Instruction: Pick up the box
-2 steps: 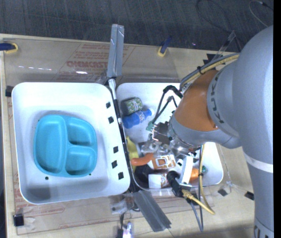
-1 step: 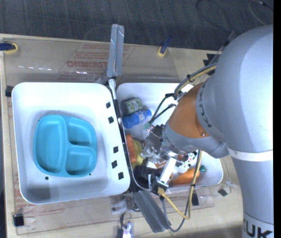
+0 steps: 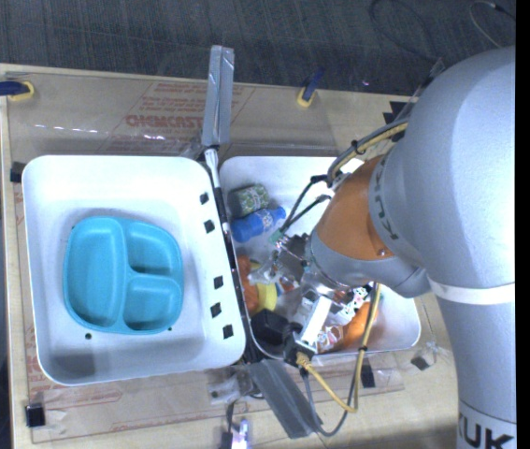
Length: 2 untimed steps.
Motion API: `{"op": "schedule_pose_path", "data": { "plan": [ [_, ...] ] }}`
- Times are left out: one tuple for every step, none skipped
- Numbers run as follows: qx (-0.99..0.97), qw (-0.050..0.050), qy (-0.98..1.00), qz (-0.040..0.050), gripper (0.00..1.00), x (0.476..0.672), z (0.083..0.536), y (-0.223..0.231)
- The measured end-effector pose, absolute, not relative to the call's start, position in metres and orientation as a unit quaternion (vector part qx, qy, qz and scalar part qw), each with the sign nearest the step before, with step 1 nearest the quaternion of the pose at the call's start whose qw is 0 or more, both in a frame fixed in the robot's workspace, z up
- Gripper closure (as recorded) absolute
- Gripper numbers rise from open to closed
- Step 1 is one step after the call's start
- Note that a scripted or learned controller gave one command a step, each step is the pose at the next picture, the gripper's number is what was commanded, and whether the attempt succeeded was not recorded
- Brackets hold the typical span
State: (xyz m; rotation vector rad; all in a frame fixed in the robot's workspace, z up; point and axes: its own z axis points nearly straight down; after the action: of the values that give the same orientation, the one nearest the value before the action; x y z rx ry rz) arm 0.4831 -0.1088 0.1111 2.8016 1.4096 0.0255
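A small dark green box-like pack [image 3: 249,197] lies at the far left of the right bin [image 3: 274,169], close to the divider. Just in front of it is a blue bottle [image 3: 258,223] lying on its side. My gripper [image 3: 280,262] is down in the middle of the right bin, in front of the bottle and above a heap of small things. The wrist and arm hide what is under the gripper. The green pack lies apart from the gripper, beyond the bottle.
A yellow thing [image 3: 266,296] and orange things [image 3: 358,323] lie in the right bin near the gripper. The left bin [image 3: 50,185] holds a light blue divided tray [image 3: 122,274]. The arm covers the right bin's right half.
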Motion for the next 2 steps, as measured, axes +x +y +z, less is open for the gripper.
{"op": "schedule_pose_path", "data": {
  "plan": [
    [0.918, 0.003, 0.396, 0.0133, 0.0, 0.487, 0.106, -0.167],
    [0.937, 0.003, 0.35, 0.0074, 0.0, 0.546, 0.104, -0.182]
  ]
}}
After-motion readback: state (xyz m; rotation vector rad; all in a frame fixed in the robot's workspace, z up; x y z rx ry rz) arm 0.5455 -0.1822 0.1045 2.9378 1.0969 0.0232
